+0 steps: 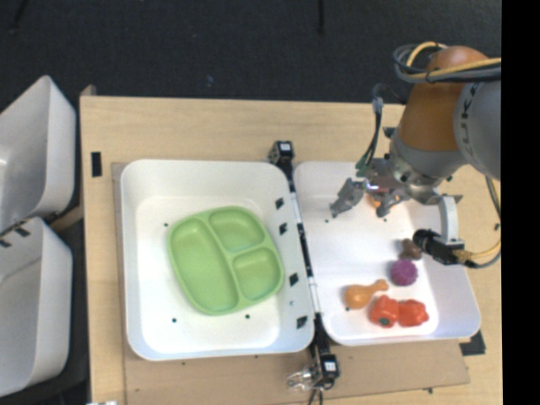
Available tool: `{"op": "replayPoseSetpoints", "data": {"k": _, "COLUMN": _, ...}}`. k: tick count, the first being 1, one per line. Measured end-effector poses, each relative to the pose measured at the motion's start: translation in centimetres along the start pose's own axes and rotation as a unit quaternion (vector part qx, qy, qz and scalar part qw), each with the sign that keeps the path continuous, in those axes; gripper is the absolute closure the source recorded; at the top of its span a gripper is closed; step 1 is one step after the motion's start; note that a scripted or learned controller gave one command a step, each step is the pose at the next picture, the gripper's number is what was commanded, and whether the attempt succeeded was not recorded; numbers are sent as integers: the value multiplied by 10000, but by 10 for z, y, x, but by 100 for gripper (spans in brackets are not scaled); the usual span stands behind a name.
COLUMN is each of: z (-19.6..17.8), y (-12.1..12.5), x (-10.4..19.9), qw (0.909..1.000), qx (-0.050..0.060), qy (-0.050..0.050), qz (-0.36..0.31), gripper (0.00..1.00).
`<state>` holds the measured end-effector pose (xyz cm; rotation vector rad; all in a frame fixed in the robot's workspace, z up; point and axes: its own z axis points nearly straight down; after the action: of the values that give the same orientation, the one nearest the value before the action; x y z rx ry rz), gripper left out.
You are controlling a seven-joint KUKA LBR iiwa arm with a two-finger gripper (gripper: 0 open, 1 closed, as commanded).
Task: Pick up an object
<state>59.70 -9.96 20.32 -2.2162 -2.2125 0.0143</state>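
Camera view: gripper spread above right bin.

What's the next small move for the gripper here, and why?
Probably shift toward the near end of the right white bin and descend. The two-finger gripper sits open at the bin's far end with nothing between its fingers, while the round purple toy, orange pear-shaped toy and red pepper-like toy lie nearer. The purple one looks closest and stands apart from the others.
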Motion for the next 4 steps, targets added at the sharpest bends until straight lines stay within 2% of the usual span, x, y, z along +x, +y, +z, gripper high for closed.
{"op": "replayPoseSetpoints", "data": {"k": 1, "z": -9, "y": 3, "x": 0, "qw": 10000, "qx": -71, "qy": -4, "qz": -14, "gripper": 0}}
{"op": "replayPoseSetpoints", "data": {"k": 3, "z": 105, "y": 7, "x": 3, "qw": 10000, "qx": -58, "qy": -11, "qz": 6, "gripper": 0}}
{"op": "replayPoseSetpoints", "data": {"k": 4, "z": 91, "y": 8, "x": 2, "qw": 10000, "qx": -86, "qy": -6, "qz": 36, "gripper": 100}}
